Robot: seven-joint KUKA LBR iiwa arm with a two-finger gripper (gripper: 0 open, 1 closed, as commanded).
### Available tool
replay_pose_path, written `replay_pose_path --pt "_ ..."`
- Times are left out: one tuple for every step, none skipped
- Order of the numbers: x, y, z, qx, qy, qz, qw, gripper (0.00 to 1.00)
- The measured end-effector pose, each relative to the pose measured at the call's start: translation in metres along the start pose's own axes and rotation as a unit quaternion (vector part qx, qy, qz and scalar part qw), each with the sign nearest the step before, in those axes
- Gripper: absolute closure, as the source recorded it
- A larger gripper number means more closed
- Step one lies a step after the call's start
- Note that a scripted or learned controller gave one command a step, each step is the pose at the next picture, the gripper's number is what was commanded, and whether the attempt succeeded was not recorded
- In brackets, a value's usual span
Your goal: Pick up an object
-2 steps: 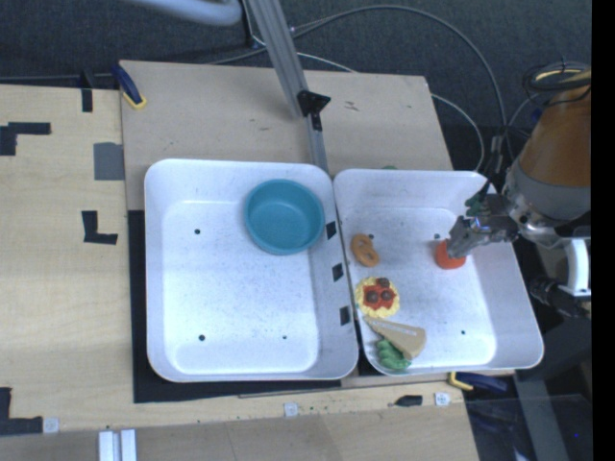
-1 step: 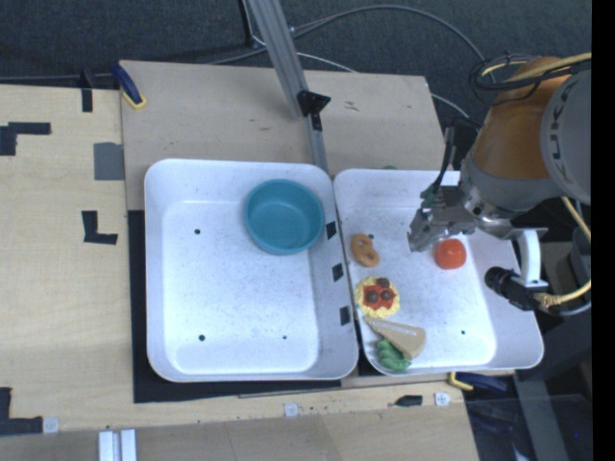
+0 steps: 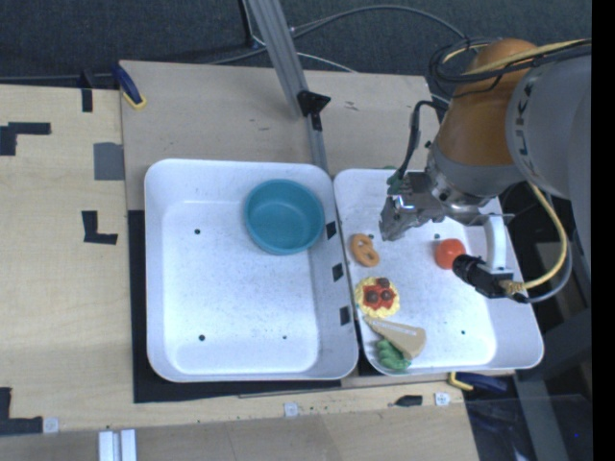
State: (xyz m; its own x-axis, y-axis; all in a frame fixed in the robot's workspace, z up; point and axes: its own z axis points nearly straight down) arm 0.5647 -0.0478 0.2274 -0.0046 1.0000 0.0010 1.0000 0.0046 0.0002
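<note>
One arm over the right bin (image 3: 500, 349), jaws (image 3: 396, 223) above pretzel (image 3: 364, 250), opening impossible to tell

pale wood bench top (image 3: 58, 286) fills the left and bottom, with black tape marks (image 3: 94, 229) scattered on its left part and a grey patch (image 3: 109, 160) near them. a raised tan board (image 3: 211, 113) sits under the two white bins, with a black mat (image 3: 139, 305) showing at the left bin's edge. dark grey carpet (image 3: 115, 12) runs across the top. a slanted metal pole (image 3: 279, 41) crosses it, cables (image 3: 384, 17) trailing beside it. blue and yellow clip (image 3: 131, 88) at the board's corner. even, flat light.
</note>
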Motion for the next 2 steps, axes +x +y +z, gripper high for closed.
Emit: replay_pose_path --pt "0.047 0.022 -0.004 0.000 0.000 0.000 1.0000 1.00" --pt "0.107 0.031 0.002 0.001 0.000 0.000 1.0000 1.00"
